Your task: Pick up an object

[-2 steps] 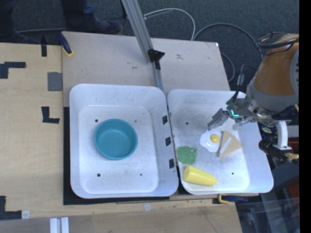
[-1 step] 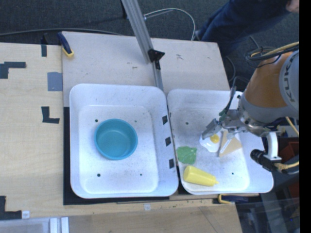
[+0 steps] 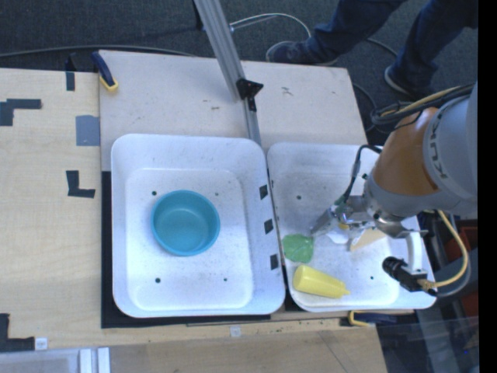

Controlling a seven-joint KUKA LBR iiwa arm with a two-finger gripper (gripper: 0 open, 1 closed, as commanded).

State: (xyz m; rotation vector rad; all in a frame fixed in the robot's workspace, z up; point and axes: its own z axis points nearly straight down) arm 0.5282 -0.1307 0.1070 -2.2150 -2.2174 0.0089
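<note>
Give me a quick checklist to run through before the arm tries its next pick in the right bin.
1. Pincer over the right bin: ok, it hangs low inside, near the middle.
2. Target within reach: ok, the green object lies just below and left of the pincer, and the yellow object sits nearer the front rim.
3. Object already held: cannot tell, the wrist hides much of the tool.
4. Pale piece under the wrist: cannot tell what it is or whether it is touched.
5. Blue bowl out of the way: ok, it sits alone in the left bin.
6. Cable by the right rim: not ok, it loops close to the arm.
</note>
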